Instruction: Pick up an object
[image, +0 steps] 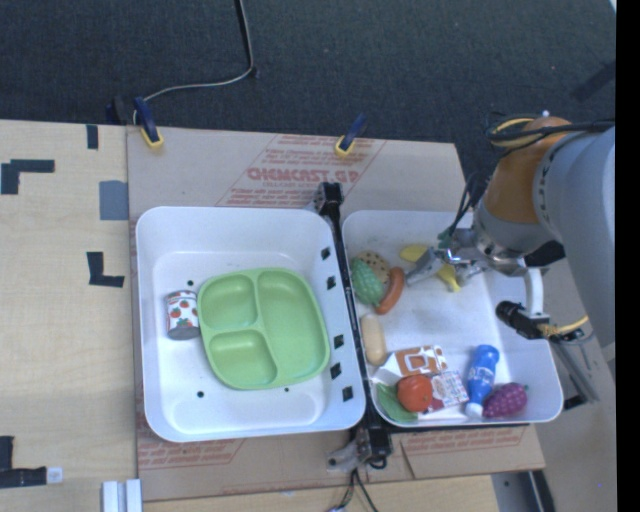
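My gripper (432, 264) is low in the upper part of the right bin (520, 300), reaching in from the right. A yellow toy, maybe a banana (412, 252), lies right at its tip and shows again behind it; I cannot tell whether it is held. Just left of the tip lie a green-and-brown toy vegetable (368, 275) and an orange-red piece (392, 290). Lower in the same bin are a pale bread roll (373, 338), an orange-and-white carton (420, 360), a red tomato (414, 392), a blue bottle (481, 372) and purple grapes (506, 400).
The left bin (160, 390) holds a green divided plate (263, 326) and a small strawberry-print cup (181, 314) at its left. A black divider (340, 290) separates the bins. The grey arm with its orange band (515, 185) hangs over the right bin's far right corner.
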